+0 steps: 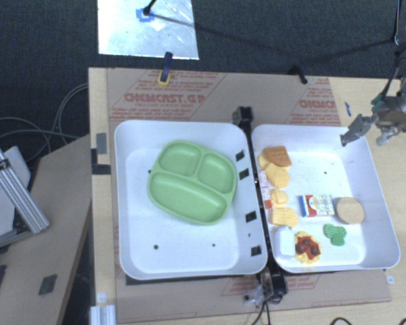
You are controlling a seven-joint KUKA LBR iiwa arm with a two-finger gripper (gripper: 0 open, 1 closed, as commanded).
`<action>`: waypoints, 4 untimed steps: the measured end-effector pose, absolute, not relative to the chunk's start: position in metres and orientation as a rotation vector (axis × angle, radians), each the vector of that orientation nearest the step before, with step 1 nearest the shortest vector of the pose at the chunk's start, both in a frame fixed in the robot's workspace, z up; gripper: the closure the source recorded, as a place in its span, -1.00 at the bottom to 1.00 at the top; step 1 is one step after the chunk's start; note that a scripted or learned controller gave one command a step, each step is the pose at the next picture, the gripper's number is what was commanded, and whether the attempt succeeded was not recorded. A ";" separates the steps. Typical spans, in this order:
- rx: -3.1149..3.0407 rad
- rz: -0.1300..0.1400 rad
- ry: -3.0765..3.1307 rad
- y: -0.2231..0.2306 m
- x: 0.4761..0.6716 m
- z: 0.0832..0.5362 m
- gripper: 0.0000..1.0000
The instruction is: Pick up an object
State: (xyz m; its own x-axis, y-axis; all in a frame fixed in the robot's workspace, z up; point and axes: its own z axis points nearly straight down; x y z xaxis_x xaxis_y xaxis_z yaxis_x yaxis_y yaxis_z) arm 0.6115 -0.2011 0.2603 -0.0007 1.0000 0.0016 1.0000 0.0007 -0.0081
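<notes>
- The gripper [369, 131] at the right side of the picture is made of grey metal
- It has two thin grey fingers [352, 131], and they look a bit shiny
- The part above the fingers is a chunky grey block with darker bits on it
- A thin dark cable [396, 12] runs down near it at the top right of the picture
- The picture is too blurry to see any screws or marks
</notes>
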 end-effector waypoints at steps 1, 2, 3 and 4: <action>-2.219 -0.002 -2.227 -0.201 0.614 0.267 -1.00; -2.218 0.002 -2.221 -0.203 0.616 0.205 -1.00; -2.218 0.002 -2.221 -0.201 0.612 0.143 -1.00; -2.219 0.002 -2.222 -0.200 0.612 0.090 -1.00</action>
